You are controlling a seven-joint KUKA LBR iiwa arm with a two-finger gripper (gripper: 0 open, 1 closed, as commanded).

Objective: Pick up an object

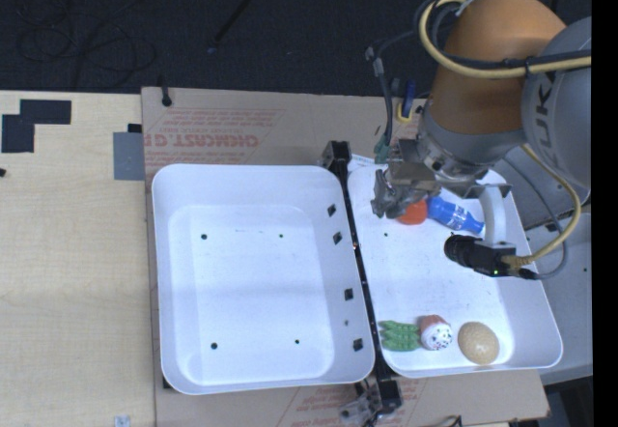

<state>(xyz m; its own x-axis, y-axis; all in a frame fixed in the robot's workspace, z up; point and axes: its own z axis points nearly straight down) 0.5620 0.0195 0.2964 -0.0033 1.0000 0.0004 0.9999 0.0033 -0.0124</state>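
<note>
arm: grey KUKA arm with orange band (497, 58), reaching in from right
gripper: dark two-finger gripper (394, 203) low over right shallow white bin (541, 319), top-left area
beside gripper: small orange round object (414, 213), blue-and-white bottle (454, 215)
bin front: green toy (398, 334), white spotted ball (435, 333), tan egg-shaped object (478, 342)
left shallow white bin (159, 222): beside right one

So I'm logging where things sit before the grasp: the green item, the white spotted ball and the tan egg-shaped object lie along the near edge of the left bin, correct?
Not quite: the camera view shows them in the right bin, not the left. The green item, the white spotted ball and the tan egg-shaped object do lie in a row along its near edge.
</note>
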